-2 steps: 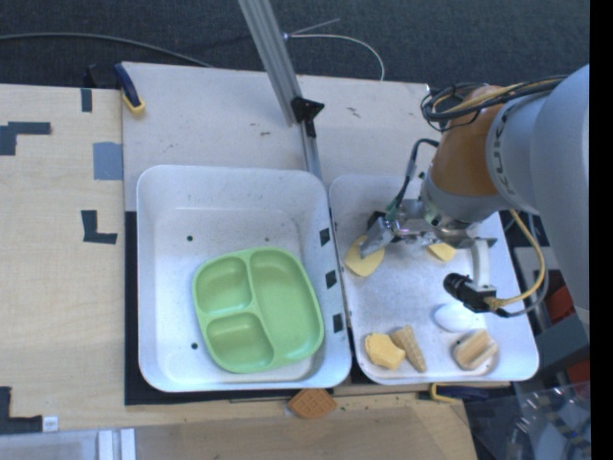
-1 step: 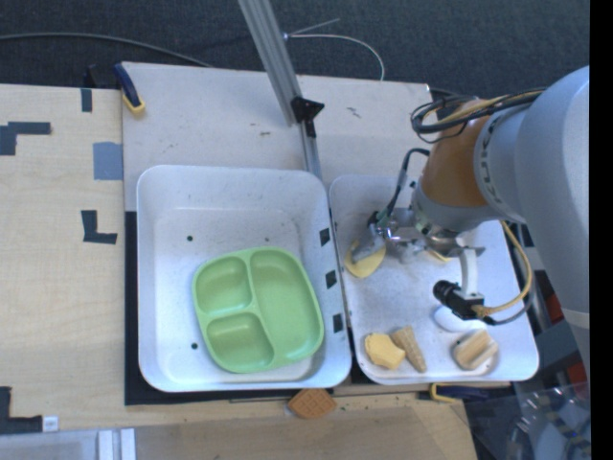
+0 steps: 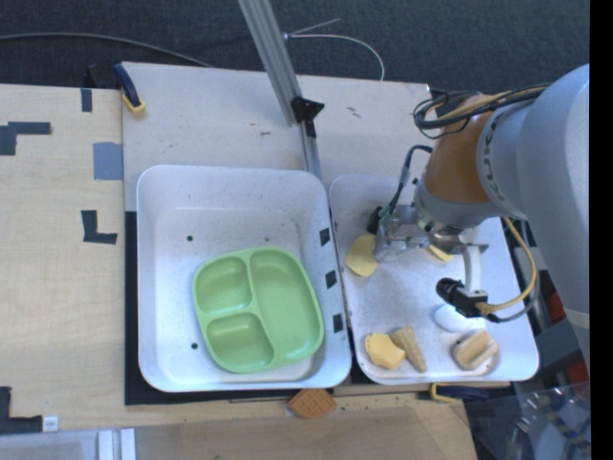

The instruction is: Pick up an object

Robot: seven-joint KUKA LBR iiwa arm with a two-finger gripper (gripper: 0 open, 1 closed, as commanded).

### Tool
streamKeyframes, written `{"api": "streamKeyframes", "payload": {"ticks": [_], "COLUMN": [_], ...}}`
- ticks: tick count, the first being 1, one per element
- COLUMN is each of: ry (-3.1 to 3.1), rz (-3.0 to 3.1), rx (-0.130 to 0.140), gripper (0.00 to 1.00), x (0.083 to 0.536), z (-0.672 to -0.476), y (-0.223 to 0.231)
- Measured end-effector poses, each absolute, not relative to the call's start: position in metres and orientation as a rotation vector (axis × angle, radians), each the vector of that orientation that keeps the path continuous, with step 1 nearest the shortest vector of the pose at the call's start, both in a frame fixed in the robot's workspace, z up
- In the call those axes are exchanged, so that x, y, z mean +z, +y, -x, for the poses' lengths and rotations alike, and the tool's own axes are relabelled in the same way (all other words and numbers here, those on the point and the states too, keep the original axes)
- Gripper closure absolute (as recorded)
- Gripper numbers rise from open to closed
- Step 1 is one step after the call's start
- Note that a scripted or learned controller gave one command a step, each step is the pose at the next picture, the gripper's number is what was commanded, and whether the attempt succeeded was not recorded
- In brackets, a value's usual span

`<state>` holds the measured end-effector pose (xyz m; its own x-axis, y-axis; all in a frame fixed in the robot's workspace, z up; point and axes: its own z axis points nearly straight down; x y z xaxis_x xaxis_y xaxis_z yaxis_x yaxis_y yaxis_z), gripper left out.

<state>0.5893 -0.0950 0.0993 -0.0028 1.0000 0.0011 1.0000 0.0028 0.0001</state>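
Note:
My gripper (image 3: 381, 244) is low in the right bin (image 3: 421, 295), near its left side, beneath the grey arm with the orange band. A pale yellow piece (image 3: 361, 257) lies right at the gripper's left, touching or nearly touching it. Along the bin's front edge sit a yellow lump (image 3: 384, 351), a tan cone (image 3: 410, 347) and a brown bread-like piece (image 3: 473, 350). A white round object (image 3: 448, 317) lies right of centre. Another small yellow piece (image 3: 440, 252) peeks out under the wrist.
The left bin (image 3: 163, 257) holds a green divided plate (image 3: 257, 308). A waffle-patterned brown piece (image 3: 310, 403) lies on the bench in front of the bins. A metal pole (image 3: 278, 51) slants down to the bins' divider. Cables hang off the arm at right.

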Motion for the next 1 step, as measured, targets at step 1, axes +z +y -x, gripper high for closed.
{"api": "streamKeyframes", "payload": {"ticks": [1], "ry": [-2.226], "rz": [2.222], "rx": [-0.004], "gripper": [1.0], "x": [0.1614], "z": [-0.5947], "y": [-0.0922]}}
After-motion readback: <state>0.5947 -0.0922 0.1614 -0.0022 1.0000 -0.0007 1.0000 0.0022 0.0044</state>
